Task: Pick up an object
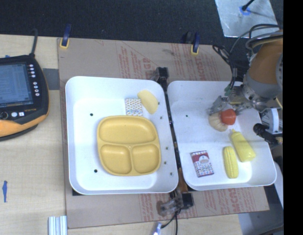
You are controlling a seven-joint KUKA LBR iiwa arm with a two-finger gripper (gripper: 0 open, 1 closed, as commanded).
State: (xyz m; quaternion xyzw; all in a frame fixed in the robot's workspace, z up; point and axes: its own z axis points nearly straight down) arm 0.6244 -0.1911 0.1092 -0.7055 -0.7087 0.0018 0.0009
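Tool (229, 106): low over the red tomato (228, 116) — can't tell if it's gripping
Tomato: small, round, smooth — may slip
Hold: its round sides

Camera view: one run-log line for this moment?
gripper: low in right white bin | beside: small red tomato-like object, touching pale round object | hold: not confirmed

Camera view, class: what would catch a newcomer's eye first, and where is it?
The big yellow divided plate fills much of the left bin. In the right bin, the arm's pincer is down by a small red piece and a pale one. Nearer the front lie a corn cob and a red card.
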